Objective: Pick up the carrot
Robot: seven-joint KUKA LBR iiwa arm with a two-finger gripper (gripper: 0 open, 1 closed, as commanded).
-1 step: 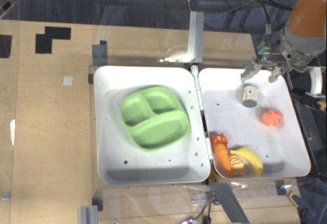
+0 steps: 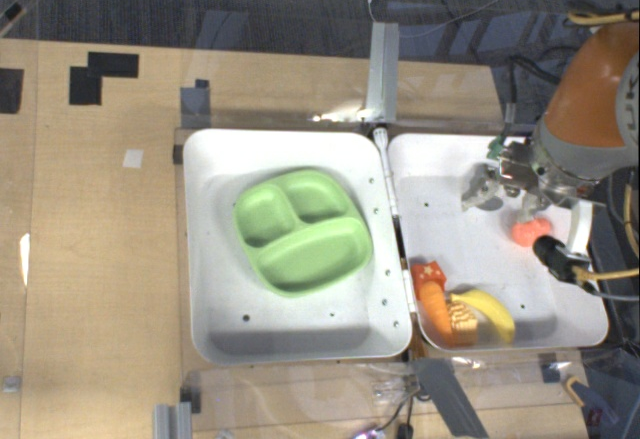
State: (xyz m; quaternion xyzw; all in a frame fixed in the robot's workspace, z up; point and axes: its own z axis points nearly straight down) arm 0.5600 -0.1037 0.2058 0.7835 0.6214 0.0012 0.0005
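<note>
Carrot (image 2: 437,308) near bin's front-left corner, seemingly well apart from gripper (image 2: 487,189).

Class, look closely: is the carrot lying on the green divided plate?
No. The carrot lies in the right bin, beside the banana; the green plate sits in the left bin.

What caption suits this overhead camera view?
Robot arm hovers over the right bin, away from the carrot lying beside a banana.
</note>
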